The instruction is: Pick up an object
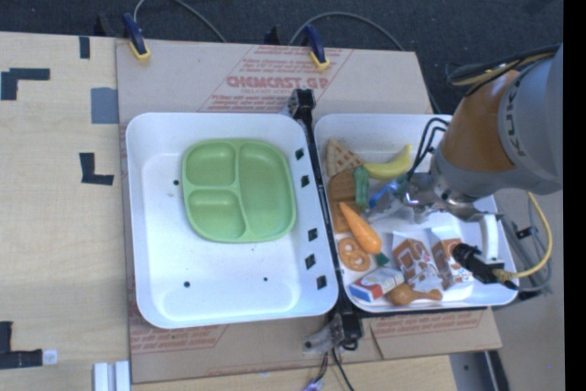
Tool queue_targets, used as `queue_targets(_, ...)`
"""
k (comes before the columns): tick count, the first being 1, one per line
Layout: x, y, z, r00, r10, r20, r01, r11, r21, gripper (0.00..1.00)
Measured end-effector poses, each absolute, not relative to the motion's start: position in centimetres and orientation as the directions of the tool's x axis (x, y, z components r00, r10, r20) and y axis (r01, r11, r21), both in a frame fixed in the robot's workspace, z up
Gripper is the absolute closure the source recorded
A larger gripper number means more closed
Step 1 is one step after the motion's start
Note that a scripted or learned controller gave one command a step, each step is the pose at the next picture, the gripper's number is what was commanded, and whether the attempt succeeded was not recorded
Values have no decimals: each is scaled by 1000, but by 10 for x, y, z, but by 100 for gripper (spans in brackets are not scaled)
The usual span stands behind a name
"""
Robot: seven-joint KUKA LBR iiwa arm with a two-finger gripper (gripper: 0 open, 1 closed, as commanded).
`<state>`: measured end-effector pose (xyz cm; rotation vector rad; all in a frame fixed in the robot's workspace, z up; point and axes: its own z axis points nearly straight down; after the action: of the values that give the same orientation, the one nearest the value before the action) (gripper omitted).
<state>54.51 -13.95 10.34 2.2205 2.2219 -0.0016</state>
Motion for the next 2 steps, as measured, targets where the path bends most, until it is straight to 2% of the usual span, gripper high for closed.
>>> queue_targets(1, 643, -116, 86, -2, 1000, -1, 1000, 2, 3, 0)
queue_targets(2, 641, -116, 94, -2, 1000, -2, 1000, 2, -3, 100)
